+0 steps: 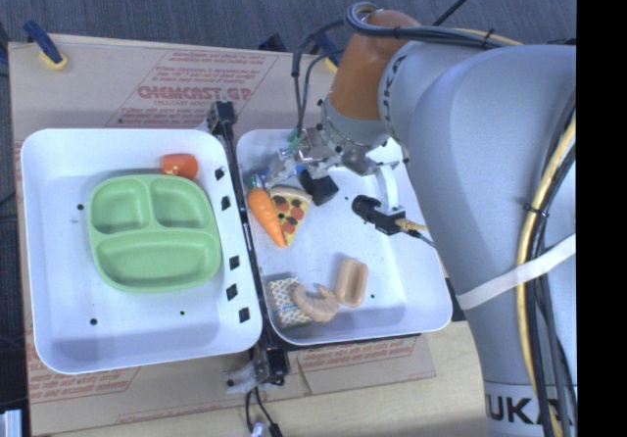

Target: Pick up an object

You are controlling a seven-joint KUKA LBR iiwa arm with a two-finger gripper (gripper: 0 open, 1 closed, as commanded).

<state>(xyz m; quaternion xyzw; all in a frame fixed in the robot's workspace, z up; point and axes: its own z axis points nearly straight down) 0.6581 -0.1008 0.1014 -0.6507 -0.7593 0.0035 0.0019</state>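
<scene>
My gripper [312, 173] hangs low over the far left part of the right bin [416, 273], beneath the orange band of the arm. It sits directly above the top edge of a toy pizza slice [290, 211]. An orange toy carrot [265, 216] lies just left of the slice, beside the bin's left wall. Toward the front of the same bin lie a tan bread roll [351, 281], a pale shrimp [315, 304] and a checkered cracker [282, 294]. I see nothing lifted off the bin floor.
The left bin [49, 308] holds a green divided plate [154, 230] and a small red tomato [179, 167] at its far edge. Black clips [233, 264] line the wall between the bins. The grey arm covers the right bin's right side.
</scene>
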